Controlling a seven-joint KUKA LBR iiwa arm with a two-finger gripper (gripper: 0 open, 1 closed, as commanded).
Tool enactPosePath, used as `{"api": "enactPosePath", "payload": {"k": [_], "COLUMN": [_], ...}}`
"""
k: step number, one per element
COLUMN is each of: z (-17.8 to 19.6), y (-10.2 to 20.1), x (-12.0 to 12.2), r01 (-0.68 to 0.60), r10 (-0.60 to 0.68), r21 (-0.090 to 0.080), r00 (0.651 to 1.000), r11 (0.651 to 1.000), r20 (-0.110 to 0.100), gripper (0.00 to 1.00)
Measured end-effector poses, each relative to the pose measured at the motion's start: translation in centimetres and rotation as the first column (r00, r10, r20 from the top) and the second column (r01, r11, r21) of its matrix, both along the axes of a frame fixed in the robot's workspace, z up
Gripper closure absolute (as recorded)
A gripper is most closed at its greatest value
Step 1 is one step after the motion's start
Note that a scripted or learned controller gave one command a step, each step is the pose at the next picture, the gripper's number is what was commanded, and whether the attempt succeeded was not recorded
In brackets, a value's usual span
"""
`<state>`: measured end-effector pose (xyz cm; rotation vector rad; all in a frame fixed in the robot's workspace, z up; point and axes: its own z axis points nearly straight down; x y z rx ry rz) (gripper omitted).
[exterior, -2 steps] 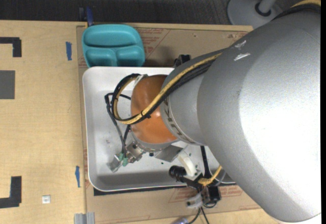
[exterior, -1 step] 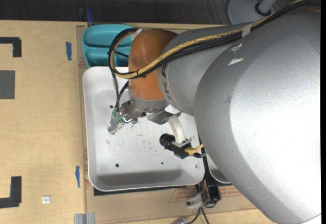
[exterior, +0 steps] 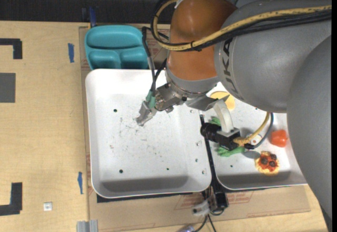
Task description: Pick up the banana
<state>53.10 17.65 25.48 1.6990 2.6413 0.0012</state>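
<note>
my pincer (exterior: 143, 116) hangs low over the left bin (exterior: 105, 173), near the top middle of it. the tips look close together and point down and to the left. i see nothing between them. the floor of this bin under my pincer has little scuff marks and a few small dark holes.

the banana (exterior: 259, 132) is in the right bin (exterior: 284, 179), well apart from my pincer. my big grey arm (exterior: 274, 51) hides most of that bin. only a thin yellow curve of the banana shows, just beside the arm's edge. near it sit a small orange thing (exterior: 279, 138), a little round toy with dark spots on top (exterior: 268, 162), a green thing (exterior: 227, 150) and a white and yellow piece (exterior: 221, 105). a black cable (exterior: 208, 158) runs down between the two bins.

a teal tray (exterior: 116, 46) with parts inside sits just behind the left bin. the bench (exterior: 42, 120) is tan with blue tape bits.
</note>
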Motion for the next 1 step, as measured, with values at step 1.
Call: {"api": "enactPosePath", "payload": {"k": [1], "z": [-16.9], "y": [2.72], "x": [-2.86], "r01": [-0.168], "r10": [0.168], "r21": [0.0], "r00": [0.986], "r11": [0.986], "r20": [-0.001], "gripper": [0.0]}}
